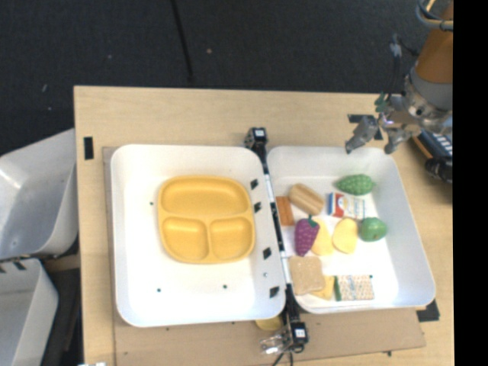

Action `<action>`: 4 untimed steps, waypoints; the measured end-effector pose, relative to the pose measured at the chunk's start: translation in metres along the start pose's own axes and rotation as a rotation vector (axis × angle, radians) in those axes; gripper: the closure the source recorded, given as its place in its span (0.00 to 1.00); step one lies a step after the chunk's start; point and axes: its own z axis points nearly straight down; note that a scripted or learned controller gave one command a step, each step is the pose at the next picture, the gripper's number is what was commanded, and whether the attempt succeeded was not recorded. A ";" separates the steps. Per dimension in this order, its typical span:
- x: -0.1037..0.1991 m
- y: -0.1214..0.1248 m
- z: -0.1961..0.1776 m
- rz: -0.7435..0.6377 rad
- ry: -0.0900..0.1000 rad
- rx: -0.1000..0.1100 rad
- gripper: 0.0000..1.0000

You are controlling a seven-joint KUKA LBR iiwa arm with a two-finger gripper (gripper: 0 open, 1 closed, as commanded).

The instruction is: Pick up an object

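Your pincer (372, 138) hangs open and empty over the right bin's (408, 227) far rim; drop onto the green leafy toy (355, 184), which sits apart.

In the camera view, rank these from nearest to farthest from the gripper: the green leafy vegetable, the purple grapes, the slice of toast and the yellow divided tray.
Measured from the gripper, above the right bin's far right corner:
1. Green leafy vegetable, right bin's far side, just below the gripper.
2. Purple grapes, middle of the right bin.
3. Slice of toast, near edge, by the divider.
4. Yellow divided tray, in the left bin.
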 end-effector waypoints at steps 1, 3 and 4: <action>0.053 -0.071 0.075 0.000 0.005 0.012 0.00; 0.074 -0.119 0.091 0.006 0.002 0.000 0.00; 0.090 -0.176 0.142 0.003 0.001 -0.002 0.00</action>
